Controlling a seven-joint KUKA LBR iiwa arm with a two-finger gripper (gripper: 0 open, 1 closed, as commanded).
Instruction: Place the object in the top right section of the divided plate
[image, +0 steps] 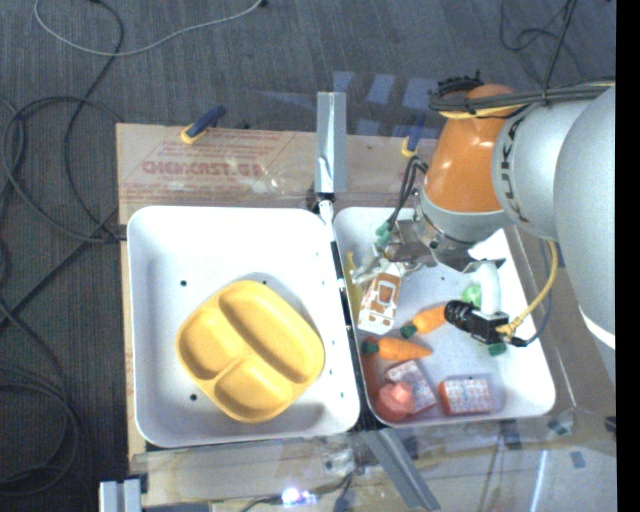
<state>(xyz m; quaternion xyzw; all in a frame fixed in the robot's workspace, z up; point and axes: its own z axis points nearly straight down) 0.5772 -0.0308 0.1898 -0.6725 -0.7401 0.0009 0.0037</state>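
You see the yellow divided plate (251, 349) lying in the left bin (160, 250), turned at a slant: its long axis runs from upper left to lower right, and the ridge between its two long sections follows the same line. The small third section is at its lower end.

The hand (400, 252) is low over the upper left part of the right bin (530, 390), under the orange band of the arm (470, 150). The wrist hides the fingers, so you cannot tell how far they are spread or whether they pinch anything. It seems to be just above a white and orange packet (379, 302), perhaps touching its top edge.

Two toy carrots lie near it. One carrot (428, 320) points to the upper right; the other carrot (399, 349) lies almost level. A red box (466, 394) and a pink wrapped thing (402, 388) rest along the near wall.
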